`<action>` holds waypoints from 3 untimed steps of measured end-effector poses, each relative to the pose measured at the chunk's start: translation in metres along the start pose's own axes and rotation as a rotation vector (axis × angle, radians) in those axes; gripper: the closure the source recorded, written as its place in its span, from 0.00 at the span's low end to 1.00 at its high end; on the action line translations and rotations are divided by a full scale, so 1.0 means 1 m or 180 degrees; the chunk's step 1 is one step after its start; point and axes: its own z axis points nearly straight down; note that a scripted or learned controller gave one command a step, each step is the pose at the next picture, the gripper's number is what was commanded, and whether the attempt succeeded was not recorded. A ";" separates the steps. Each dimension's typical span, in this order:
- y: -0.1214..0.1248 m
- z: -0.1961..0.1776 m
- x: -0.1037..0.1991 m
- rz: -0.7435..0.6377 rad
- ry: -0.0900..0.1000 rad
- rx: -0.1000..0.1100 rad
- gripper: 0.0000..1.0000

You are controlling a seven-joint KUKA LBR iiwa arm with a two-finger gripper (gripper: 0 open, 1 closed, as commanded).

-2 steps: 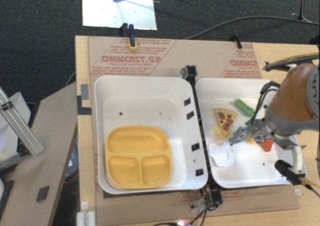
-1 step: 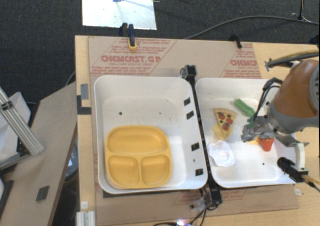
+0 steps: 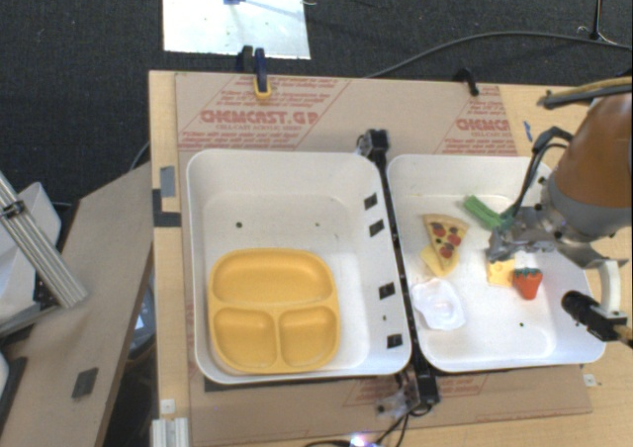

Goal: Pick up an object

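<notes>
My gripper [image 3: 503, 243] hangs low over the middle of the right bin [image 3: 475, 341], reaching in from the right. Directly under and touching its tip lies a small yellow block [image 3: 500, 273], with an orange-red toy fruit [image 3: 528, 283] against the block's right side. A green piece [image 3: 484, 209] lies just up and left of the gripper. Left of it rests a toy pizza slice [image 3: 444, 236] on a yellow wedge [image 3: 433, 260]. A white crumpled item [image 3: 438, 305] sits near the bin's front left.
The left bin [image 3: 287, 173] holds a yellow divided plate [image 3: 275, 310] at its front. A black-clipped divider [image 3: 389, 252] runs between the bins. The arm's grey wrist [image 3: 584, 210] covers the right bin's far right side.
</notes>
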 end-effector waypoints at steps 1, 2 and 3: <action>0.002 -0.044 0.000 0.0000 -0.0001 -0.0002 1.00; -0.003 -0.036 0.052 -0.0012 0.0005 0.0010 1.00; -0.004 -0.030 0.104 -0.0017 0.0008 0.0008 1.00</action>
